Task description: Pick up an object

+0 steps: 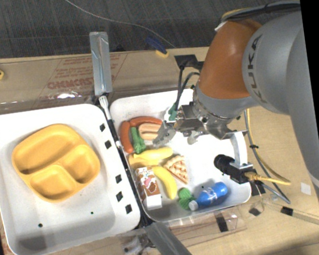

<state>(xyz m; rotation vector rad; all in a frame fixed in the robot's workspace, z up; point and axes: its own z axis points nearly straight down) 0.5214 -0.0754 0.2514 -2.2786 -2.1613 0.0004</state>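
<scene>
Hovering with unreadable grip state, the gripper (168, 129) nears the hot dog (141, 130) by the right bin's (240, 196) far-left corner, needing descent.

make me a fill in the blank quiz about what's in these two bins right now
1. The yellow divided tray lies in the ____ bin.
2. The banana lies in the ____ bin.
3. The bottle beside the green toy is ____ in colour.
4. The arm has a band coloured ____.

Missing words: left; right; blue; orange
</scene>
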